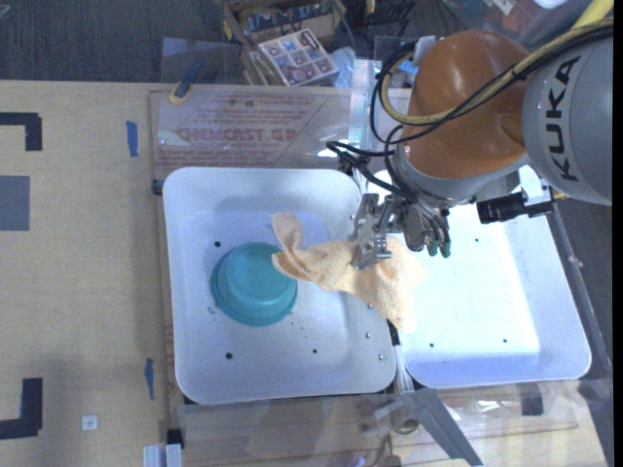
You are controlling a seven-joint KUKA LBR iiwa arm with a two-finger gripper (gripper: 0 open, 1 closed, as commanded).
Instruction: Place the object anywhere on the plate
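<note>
One crumpled soft yellow cloth [346, 266], pinched by the closed gripper [373, 248] (metal fingers), trailing onto one round teal plastic plate [253, 283]; two shallow white bins [243, 358].

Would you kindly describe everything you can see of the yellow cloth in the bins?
The yellow cloth looks like soft, thin, crumpled fabric, pale yellow. It lies stretched across the left bin, its right end draped over the divide toward the right bin. Its left tip is raised and folded, touching the rim of the teal plate. The gripper sits directly over its middle, and the fabric bunches up toward it there.
</note>
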